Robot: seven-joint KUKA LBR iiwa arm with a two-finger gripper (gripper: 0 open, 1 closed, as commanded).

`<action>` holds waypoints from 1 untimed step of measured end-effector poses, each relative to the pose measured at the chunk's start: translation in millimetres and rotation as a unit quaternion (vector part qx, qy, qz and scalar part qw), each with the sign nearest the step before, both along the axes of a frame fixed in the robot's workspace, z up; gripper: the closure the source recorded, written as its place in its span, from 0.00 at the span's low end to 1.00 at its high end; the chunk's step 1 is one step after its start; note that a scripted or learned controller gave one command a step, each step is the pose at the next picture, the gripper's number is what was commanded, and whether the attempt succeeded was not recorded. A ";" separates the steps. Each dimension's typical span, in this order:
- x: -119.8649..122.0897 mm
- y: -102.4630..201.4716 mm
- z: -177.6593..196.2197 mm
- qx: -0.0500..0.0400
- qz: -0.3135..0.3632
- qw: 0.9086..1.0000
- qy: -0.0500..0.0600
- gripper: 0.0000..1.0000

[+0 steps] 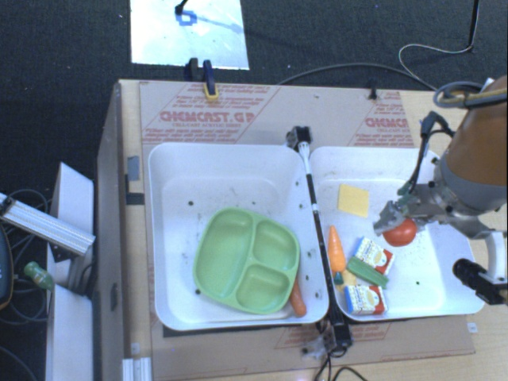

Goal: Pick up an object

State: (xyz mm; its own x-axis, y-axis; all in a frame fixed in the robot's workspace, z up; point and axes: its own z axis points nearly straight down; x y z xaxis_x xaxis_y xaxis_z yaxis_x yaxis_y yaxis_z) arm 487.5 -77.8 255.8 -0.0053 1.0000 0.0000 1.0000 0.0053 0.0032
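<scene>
Tomato (401,232), red and round, sits in the right-hand white bin (421,304), directly under the tip of the pincer (394,217), whose grey metal parts overlap its upper edge; whether the pincer is spread or pinched on it cannot be told from this angle. Above the pincer, the grey arm with its orange band (479,137) reaches in from the right of the tomato. Just left and below the tomato lie a small juice carton (372,254), a green pod-shaped piece (366,271) slanted across it, and a second carton (364,298) nearer the bin's front wall. Farther left of the tomato, an orange carrot (336,248) lies along the divider between the bins, and a yellow square slice (353,200) rests up and to the left of the tomato. Beyond the divider, well to the tomato's left, the other white bin (178,181) carries a light green compartment tray (247,259), with a second carrot (297,298) touching the tray's lower right corner. Both bins rest on a tabletop (238,109) covered in printed brown sheeting.
</scene>
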 end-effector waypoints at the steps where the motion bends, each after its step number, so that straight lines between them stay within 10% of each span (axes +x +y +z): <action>1: -0.2 68.3 -3.4 0.001 0.000 1.000 0.001 1.00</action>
